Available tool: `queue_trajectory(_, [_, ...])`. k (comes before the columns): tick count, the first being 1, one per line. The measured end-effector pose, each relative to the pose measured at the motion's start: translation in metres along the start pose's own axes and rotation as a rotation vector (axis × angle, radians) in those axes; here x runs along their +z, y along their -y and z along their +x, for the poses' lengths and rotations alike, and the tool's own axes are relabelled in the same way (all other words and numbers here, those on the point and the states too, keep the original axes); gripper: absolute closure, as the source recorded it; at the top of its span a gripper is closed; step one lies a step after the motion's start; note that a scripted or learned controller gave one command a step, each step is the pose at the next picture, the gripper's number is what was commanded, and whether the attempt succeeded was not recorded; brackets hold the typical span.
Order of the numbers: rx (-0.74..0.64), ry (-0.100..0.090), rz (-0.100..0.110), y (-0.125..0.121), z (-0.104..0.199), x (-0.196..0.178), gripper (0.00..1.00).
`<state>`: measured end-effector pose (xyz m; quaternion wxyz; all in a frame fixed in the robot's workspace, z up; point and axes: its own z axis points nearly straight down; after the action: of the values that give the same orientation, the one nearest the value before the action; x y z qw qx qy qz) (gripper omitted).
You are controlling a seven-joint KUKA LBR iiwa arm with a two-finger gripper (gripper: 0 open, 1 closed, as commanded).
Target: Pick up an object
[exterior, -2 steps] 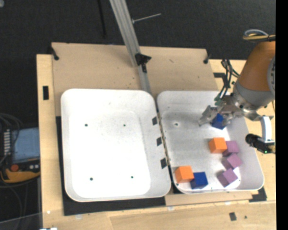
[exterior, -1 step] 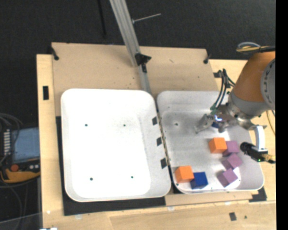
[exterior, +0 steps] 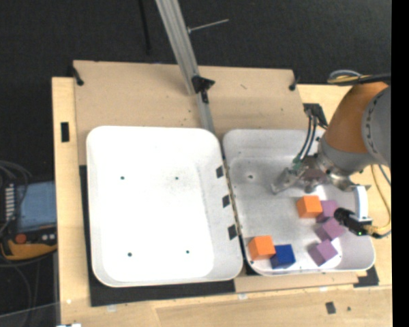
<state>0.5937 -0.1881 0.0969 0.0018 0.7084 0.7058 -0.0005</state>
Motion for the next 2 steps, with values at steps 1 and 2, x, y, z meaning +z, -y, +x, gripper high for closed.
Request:
queue_trajectory(1, [0.005,0.0,-0.006,-0.001,-0.001,-0.013,1.0])
queue_trajectory(2, [0.0,-0.002,-0.004,-0.004,-0.003,-0.056,1.0])
